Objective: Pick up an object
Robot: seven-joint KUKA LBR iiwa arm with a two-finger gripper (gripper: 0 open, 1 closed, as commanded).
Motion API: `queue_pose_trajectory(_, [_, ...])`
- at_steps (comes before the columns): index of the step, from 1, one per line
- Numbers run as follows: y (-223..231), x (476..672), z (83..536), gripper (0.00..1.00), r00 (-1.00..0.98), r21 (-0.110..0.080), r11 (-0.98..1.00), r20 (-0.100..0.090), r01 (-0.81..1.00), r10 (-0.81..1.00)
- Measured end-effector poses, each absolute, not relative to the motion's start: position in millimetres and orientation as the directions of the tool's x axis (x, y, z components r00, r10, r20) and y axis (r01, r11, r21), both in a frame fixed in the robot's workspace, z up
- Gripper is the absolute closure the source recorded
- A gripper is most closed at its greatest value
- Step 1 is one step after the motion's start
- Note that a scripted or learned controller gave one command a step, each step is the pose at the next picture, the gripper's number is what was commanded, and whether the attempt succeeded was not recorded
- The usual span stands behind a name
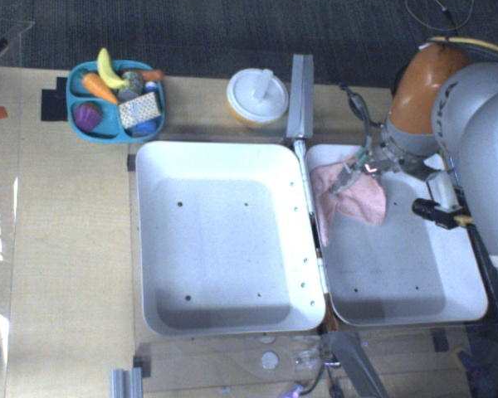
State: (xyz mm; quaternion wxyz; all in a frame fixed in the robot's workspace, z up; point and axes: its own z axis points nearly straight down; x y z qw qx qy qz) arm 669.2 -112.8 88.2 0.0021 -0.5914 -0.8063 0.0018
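Camera view, gripper [346,182] on crumpled soft pink cloth [351,197], grip unclear, smooth shallow right bin [415,305]

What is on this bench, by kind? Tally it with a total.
White bins: 2
Pink cloth: 1
Blue toy-food tray: 1
White lidded cup: 1
Total: 5
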Motion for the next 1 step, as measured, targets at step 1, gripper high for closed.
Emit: queue_pose_trajectory(1, [-97.5, 625.6, 89.8, 0.00, -0.180, 0.016, 0.180, -0.005, 0.984, 0.984])
